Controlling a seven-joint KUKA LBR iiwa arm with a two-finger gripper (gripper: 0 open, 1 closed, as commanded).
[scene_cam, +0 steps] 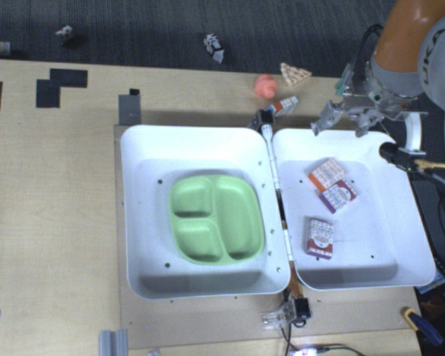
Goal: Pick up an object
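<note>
- White plastic bins sit side by side on your bench: the left bin [144, 199] carries a pale green divided tray [215, 217], while the right bin [386, 228] has the graspable things.
- You have three small packets there: an orange-and-white packet [327, 173] near the middle, a purple-and-white packet [339, 194] touching it on the near side, and a red-and-white packet [320, 237] lying apart, closer to the front wall.
- Your two-finger gripper [345, 119] hangs over the far rim of the right bin, above the packets and touching none; its fingers appear spread apart with nothing between them.
- Judge this as the approach step: no grasp has begun.
- Your next move calls for bringing the gripper toward you over one packet, then descending. The red-and-white packet looks the cleaner target, since it lies alone; the touching pair may shift together.
- Flat packets call for a low descent, close to the bin floor.
</note>
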